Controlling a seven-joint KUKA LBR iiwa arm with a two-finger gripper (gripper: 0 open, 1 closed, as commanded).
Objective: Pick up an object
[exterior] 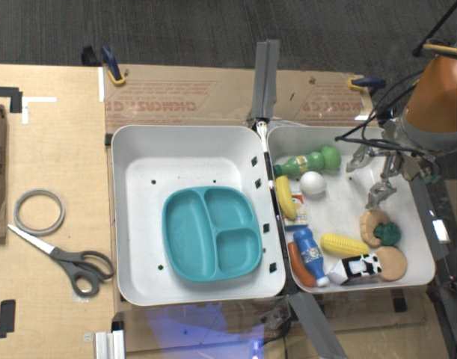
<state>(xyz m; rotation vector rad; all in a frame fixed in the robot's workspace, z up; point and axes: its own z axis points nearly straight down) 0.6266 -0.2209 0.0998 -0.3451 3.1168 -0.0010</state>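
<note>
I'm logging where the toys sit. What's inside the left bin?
The left bin holds a teal divided plate, its compartments bare. Whatever lies beneath the plate is covered.

The light is bright and even. The two white bins point(131, 223) look very bright, almost washed out. A blue-purple glow point(206, 335) shines at 6 o'clock. Soft, faint shadows sit under the teal plate point(213, 234) and the scissors point(63, 256). The dark floor point(213, 13) at 12 o'clock looks grainy. Small things look a bit fuzzy.
</note>
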